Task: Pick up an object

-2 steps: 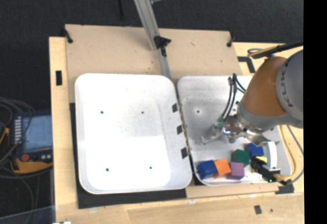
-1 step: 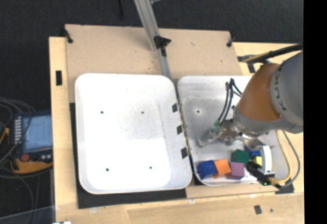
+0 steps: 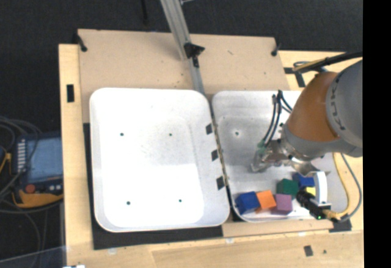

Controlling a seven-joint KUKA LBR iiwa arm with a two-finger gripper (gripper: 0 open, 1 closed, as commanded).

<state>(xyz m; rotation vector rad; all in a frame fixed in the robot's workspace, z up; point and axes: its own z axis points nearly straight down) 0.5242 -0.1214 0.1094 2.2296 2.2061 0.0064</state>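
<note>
In right bin (image 3: 235, 115) — gripper (image 3: 259, 164) mid-floor.

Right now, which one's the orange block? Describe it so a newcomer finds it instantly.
Look in the right bin, along its near edge, where small blocks sit in a row. The orange block is the middle one, between the blue block on its left and the purple block on its right. It is the only orange cube there.

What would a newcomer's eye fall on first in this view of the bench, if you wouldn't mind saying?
Probably the arm, grey with an orange band, reaching in from the right over the right bin, its gripper low inside. Next, the bright blocks along that bin's near edge: blue block, orange block, purple block and green block.
</note>
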